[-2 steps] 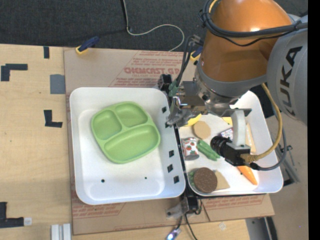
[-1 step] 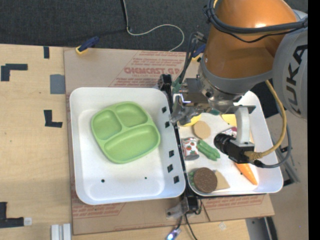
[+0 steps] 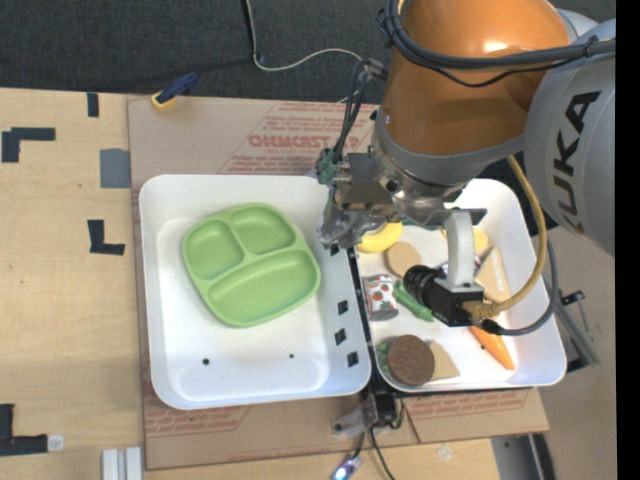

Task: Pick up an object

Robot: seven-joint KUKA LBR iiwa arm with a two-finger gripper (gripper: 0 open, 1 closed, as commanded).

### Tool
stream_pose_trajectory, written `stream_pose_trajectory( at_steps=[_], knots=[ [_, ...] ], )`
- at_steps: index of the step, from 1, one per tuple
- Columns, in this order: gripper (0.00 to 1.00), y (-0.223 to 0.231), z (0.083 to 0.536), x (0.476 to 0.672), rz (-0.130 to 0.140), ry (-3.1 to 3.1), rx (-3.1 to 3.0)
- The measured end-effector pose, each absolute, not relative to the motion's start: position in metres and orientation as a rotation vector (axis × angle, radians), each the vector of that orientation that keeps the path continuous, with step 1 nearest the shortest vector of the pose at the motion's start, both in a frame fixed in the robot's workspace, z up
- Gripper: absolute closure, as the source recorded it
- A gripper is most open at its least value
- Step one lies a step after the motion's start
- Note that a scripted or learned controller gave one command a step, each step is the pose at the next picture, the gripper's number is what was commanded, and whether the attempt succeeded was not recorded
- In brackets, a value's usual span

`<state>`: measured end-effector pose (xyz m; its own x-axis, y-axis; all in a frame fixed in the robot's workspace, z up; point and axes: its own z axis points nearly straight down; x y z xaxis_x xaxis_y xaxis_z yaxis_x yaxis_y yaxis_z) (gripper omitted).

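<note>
My arm [image 3: 470, 78] reaches in from the right, bent down steeply, its orange band bulking over the far side of the right bin. My wrist points downward and my jaws hang low over the wall where the two bins meet, at the far end of that wall. From this angle my own wrist covers them, so I cannot tell how far my jaws are parted or whether anything sits between them.

The left bin [image 3: 160, 268] rests on a cardboard sheet [image 3: 200, 138] laid on the surface [image 3: 60, 298]. In it lies a green divided plate [image 3: 250, 263], flat, with three compartments, turned slightly askew.

The right bin [image 3: 535, 258] holds the loose things I may pick. A yellow piece [image 3: 380, 238], perhaps a toy banana, lies just beside my jaws. Near it is a tan round disc [image 3: 404, 259], and below that a small red and white packet [image 3: 381, 295] next to a green piece [image 3: 412, 303]. At the near edge sits a dark brown disc [image 3: 409, 359] on a tan slab. An orange carrot-like piece [image 3: 492, 346] lies toward the right corner.
</note>
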<state>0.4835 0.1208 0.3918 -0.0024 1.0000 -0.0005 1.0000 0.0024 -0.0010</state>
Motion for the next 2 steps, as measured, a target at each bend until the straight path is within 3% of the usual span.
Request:
stream_pose_trajectory(
  at_steps=[2],
  knots=[
    [1.0, 0.1205, 0.4107, 0.4835, 0.009, -2.224, -2.216]
  ],
)
